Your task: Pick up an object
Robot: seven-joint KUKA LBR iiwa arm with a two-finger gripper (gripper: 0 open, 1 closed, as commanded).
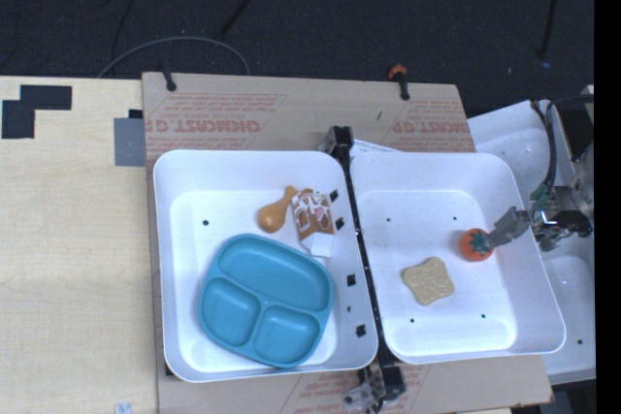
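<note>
**Two bins, four things, hand at the tomato**

Here we look down on a pale wooden table [68, 238] with a cardboard sheet [291, 116] under two white bins; dark carpet lies behind. In the left bin [179, 208] we count one blue divided plate [264, 301], one toy drumstick [277, 210] pointing up-right, and one small printed carton [312, 213]. In the right bin [437, 179] we count one toast slice [428, 281] and one small tomato [474, 245]. The hand [505, 230] touches the tomato from the right; its grip we cannot tell.
</note>
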